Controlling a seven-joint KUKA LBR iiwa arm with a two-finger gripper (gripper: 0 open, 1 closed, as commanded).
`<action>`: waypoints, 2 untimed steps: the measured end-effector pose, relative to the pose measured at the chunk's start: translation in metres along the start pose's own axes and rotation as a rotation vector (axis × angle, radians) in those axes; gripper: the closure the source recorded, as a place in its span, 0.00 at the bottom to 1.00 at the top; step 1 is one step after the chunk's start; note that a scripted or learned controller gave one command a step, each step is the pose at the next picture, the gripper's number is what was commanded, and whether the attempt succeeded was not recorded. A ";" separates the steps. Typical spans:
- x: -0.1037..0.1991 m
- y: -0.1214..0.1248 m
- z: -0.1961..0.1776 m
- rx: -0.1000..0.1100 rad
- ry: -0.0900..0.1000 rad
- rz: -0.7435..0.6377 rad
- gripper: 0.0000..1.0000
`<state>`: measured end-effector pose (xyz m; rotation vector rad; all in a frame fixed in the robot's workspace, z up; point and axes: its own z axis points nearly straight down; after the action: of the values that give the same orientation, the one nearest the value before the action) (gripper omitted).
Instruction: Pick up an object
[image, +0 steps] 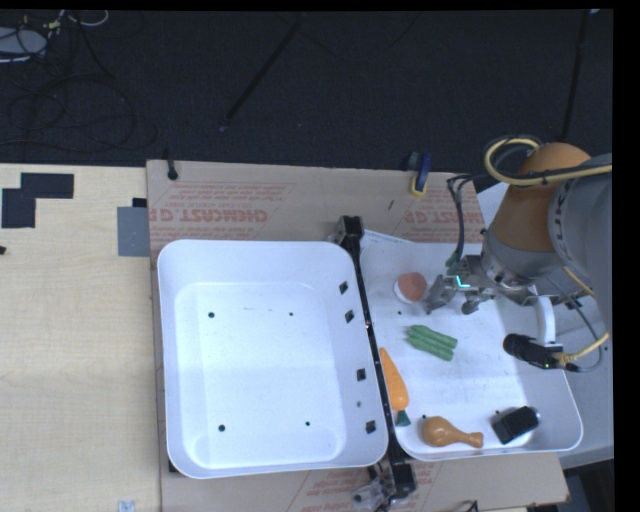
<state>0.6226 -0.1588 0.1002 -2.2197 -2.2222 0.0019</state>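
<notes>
Arm entered from the frame's right, pincer (447, 292) low over the upper part of the right bin (560, 440); whether it was spread or pressed together could not be told. A pinkish round object (410, 287) lay just left of it. Below, mid-bin: green bundle (432, 341). Orange carrot (393, 379) lay along the bin's left wall. Tan drumstick shape (449, 432) and black block (515, 424) sat near the lower edge. Left bin (180, 300) occupied centre frame on the cardboard-covered surface (250, 205).
</notes>
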 end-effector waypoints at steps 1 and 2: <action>0.011 0.012 0.015 0.012 0.003 -0.003 0.00; 0.077 0.001 0.013 0.003 0.004 -0.003 0.00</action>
<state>0.6231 -0.0820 0.0870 -2.2123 -2.2222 0.0008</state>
